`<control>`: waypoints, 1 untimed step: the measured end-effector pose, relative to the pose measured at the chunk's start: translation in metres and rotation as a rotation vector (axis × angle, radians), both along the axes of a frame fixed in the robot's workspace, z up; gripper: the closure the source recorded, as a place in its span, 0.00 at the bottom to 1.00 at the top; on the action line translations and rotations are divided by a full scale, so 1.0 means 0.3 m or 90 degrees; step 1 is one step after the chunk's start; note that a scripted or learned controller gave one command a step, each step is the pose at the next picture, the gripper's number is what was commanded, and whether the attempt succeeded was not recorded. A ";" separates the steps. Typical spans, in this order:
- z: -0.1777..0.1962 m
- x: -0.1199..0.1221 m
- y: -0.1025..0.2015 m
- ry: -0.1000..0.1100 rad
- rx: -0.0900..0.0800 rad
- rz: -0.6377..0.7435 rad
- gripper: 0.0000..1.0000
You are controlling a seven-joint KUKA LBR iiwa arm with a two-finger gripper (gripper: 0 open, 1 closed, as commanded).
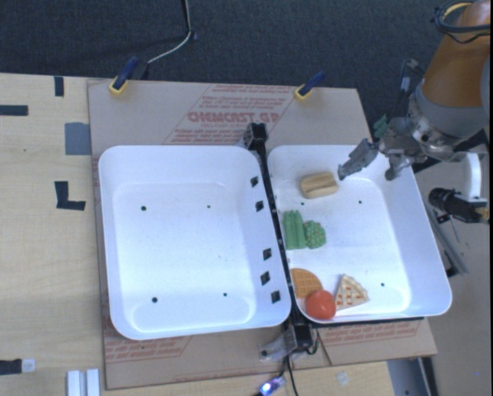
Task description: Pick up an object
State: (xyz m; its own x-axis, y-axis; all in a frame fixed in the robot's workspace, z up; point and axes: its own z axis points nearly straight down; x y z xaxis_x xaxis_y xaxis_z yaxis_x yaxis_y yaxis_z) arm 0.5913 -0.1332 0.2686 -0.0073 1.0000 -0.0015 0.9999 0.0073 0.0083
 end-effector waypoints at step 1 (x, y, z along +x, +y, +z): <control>-0.239 0.015 0.443 0.011 0.005 0.004 0.00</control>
State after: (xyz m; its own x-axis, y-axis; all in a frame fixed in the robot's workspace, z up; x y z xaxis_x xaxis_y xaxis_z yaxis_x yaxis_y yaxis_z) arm 0.5959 -0.0002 0.1968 -0.0138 0.9999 0.0059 0.9999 0.0138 -0.0084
